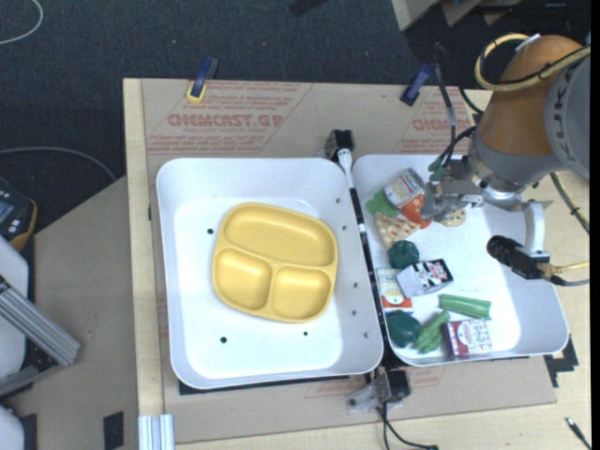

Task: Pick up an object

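Gripper: the gripper (441, 200) sits low over the upper-left part of the right bin (525, 293), right in the food pile. Can't tell its state from this angle, and I see nothing clearly held.

Likely target: whatever is directly under it, I'd guess. That looks like an orange-red piece (419, 212) touching a tan waffle-like cracker (394, 223), with a round tan cookie (455, 217) just beside on the right. Honestly can't say which one it's going for.

Direction: the orange-red piece lies just left of and a bit below the gripper tip, so basically no travel needed, only a drop and a pinch.

Neighbours: a small can with a red and green label (405, 187) is just up-left, leaning. A dark green leafy toy (404, 253) is below the cracker, and a white carton with black print (425, 277) is below that.

Further off: green bean-like pieces (464, 304), a second dark green veg (403, 326) and a red box (469, 337) sit along the bottom edge, well apart from the gripper.

In the way: the can and cracker crowd the spot, so a pinch could easily catch two things or nudge one aside. A black cable end (506, 251) hangs off the wrist over the bin too.

Left bin: the left bin (187, 251) holds a yellow divided plate (274, 261), nowhere near the action.
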`<state>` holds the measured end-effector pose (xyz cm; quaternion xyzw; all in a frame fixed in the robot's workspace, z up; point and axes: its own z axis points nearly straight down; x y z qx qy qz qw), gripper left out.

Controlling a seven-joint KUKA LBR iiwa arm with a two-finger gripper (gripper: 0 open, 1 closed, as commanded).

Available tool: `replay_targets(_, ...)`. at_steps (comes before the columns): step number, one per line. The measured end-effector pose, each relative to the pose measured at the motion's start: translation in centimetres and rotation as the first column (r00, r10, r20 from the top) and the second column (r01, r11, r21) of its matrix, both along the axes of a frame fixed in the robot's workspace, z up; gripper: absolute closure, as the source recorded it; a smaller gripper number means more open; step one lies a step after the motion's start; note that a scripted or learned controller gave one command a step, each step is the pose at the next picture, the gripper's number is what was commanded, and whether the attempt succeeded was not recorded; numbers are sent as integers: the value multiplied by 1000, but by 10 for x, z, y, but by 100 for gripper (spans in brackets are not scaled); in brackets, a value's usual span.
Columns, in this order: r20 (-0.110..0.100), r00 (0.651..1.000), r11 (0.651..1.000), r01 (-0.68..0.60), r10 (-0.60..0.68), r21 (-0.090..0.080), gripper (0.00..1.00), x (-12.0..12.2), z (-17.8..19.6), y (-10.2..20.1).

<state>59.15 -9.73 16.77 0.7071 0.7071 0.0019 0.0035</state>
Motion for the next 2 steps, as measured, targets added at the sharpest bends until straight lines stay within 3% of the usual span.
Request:
replay_targets(1, 1, 1000, 1000, -1, 1, 0, 100, 2, 54, 0)
replay_targets(2, -3, 1000, 1000, -7, 7, 3, 100, 12, 55, 59)
